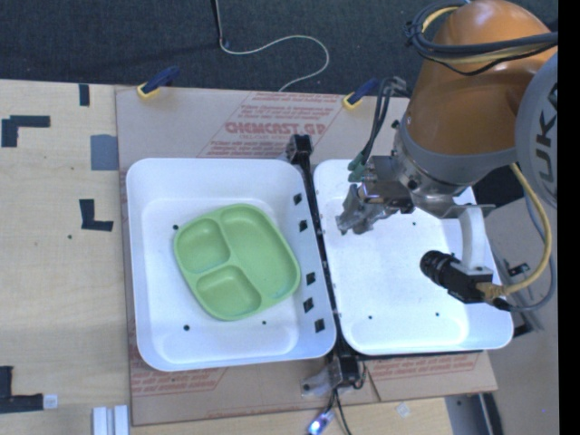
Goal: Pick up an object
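The orange-banded arm [480, 71], nearest the lens, hangs its gripper [358, 217] over the right bin [426, 333]; jaw state cannot be told; the green divided plate [236, 261] lies at nine o'clock in the left bin [149, 188], ungrasped.

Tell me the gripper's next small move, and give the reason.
Probably shift toward the view's left, across the divider. The gripper sits over the right bin, while the green divided plate lies flat in the left bin, apart from the arm.
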### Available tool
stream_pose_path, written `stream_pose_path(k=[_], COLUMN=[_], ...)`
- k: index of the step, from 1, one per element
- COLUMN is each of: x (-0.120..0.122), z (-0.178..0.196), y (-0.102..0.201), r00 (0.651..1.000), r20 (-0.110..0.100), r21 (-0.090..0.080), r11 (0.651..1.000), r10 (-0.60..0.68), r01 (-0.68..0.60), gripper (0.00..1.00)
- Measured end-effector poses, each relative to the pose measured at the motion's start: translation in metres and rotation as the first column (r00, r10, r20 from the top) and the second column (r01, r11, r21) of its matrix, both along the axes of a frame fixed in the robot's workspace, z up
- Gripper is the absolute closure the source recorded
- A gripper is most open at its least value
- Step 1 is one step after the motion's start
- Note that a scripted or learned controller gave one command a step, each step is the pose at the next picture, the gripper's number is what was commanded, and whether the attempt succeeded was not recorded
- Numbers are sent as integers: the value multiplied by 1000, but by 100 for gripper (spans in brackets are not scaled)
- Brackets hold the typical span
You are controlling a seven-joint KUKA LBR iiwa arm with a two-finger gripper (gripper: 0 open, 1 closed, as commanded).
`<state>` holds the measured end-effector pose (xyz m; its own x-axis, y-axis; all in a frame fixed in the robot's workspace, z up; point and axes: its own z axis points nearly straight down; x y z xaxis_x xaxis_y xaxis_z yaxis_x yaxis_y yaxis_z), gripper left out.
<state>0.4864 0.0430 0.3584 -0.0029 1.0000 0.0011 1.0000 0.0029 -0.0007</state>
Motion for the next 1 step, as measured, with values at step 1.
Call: stream_pose_path(k=[1], x=[-3], z=[41], y=[4], r00=[1000], r20=[2], r21=[-1], r11=[1000], r10=[0], r01=[0], gripper=[100])
